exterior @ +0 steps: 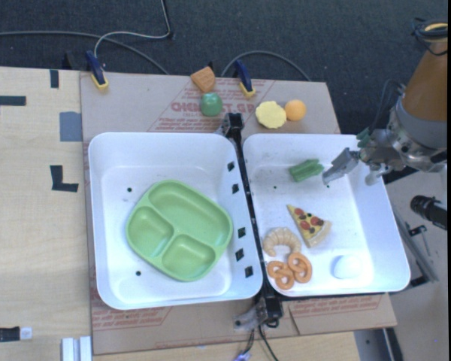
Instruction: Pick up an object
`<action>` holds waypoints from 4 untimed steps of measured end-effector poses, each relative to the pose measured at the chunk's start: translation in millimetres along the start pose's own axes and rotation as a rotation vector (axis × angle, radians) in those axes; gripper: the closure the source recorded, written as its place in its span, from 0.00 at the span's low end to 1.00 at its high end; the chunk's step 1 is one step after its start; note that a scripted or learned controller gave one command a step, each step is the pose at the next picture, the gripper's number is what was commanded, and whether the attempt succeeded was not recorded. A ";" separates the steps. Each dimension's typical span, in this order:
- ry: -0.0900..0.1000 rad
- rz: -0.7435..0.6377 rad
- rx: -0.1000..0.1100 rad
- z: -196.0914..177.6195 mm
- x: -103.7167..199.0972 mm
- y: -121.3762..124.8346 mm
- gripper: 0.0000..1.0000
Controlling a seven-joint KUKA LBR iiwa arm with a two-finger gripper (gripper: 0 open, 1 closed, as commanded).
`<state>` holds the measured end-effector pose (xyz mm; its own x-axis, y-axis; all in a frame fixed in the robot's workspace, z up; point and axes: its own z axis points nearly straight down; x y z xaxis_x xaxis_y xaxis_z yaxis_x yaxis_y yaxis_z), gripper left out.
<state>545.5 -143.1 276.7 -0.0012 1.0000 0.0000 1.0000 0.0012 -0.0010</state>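
0 objects are lifted yet, you see: the gripper (338, 168) hangs spread and bare in the right bin (376, 224) just beside the green piece (306, 170), grasp still ahead.

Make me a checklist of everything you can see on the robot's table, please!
Surface: cardboard sheet under two white bins, left bin and right bin.
Job's things: right bin holds green piece, pizza slice, croissant, pretzel, white object.
Clutter: green divided plate in left bin; orange block, green ball, yellow piece, orange ball on cardboard.
Gripper: gripper beside green piece, holding nothing.
Cables: cable on floor.
Surroundings: dark carpet.
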 end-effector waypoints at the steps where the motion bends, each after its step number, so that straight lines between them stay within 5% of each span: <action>1: 0.001 -0.001 0.002 94.8 42.8 27.0 0.00; 2: 0.000 0.001 0.002 159.2 -5.2 18.2 0.00; 4: -0.004 0.001 -0.009 189.9 20.4 0.6 0.00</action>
<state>545.9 -122.7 86.8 0.0000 1.0000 -0.0042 1.0000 0.0000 0.0078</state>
